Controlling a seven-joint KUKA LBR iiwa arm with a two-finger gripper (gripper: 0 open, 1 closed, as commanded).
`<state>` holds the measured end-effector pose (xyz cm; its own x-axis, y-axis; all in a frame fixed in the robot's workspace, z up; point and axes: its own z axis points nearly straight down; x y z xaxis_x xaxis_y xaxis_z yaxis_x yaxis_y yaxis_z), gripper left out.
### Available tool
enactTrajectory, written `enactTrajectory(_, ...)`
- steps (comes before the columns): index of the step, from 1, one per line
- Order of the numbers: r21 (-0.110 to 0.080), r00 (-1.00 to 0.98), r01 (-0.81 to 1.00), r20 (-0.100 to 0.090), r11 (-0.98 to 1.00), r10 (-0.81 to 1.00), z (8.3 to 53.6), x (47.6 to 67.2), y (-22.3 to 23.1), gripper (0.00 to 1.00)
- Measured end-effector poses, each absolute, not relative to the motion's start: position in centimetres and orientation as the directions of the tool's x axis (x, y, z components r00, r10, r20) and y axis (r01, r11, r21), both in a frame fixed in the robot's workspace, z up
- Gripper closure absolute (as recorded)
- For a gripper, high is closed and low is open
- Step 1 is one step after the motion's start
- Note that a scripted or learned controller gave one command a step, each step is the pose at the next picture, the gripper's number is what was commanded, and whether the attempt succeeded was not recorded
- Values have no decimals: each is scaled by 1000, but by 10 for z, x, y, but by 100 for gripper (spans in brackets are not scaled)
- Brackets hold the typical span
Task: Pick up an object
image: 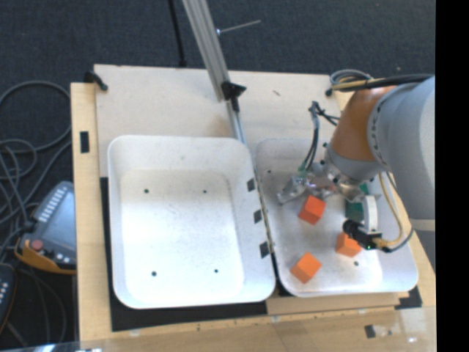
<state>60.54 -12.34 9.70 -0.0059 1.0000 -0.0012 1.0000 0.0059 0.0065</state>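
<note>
Jaws point(314, 191): state unclear, just above a cube point(312, 210) | right bin point(399, 277): two more cubes point(305, 267) point(347, 245) lie nearer its front

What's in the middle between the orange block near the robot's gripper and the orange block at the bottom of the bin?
Nothing: the camera view shows bare white bin floor between the upper block and the lower block.

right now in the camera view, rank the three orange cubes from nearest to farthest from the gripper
1. The upper cube, just below the gripper, in the right bin's middle.
2. The right cube, lower, beside the cable.
3. The bottom cube, near the bin's front edge.
</note>
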Motion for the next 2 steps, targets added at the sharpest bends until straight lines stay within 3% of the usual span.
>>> enactTrajectory(1,0,0,1000,-1,0,1000,98,533,-108,0)
enactTrajectory(2,5,-3,1000,-2,3,1000,97,583,-110,0)
